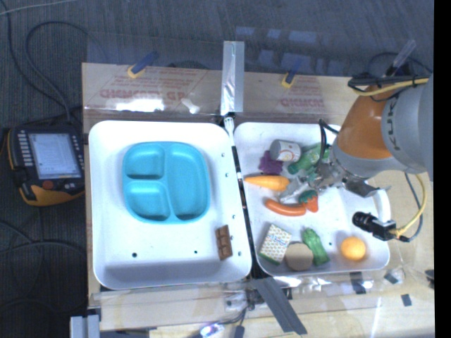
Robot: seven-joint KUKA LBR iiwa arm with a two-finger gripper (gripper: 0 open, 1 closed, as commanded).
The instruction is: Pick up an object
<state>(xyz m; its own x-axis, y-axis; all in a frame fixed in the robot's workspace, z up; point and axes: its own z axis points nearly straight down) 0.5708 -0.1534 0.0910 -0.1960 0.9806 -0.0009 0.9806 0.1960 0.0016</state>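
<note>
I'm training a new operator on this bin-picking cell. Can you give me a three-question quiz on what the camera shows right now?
1. True or false: the blue divided tray lies in the right bin.
2. Multiple choice: which item sits nearest the right bin's front right corner? A) the carrot B) the orange ball C) the purple piece
3. Short answer: what small brown item lies in the left bin beside the wall between the bins?

Key:
1. False, it lies in the left bin.
2. B
3. The chocolate bar.
</note>
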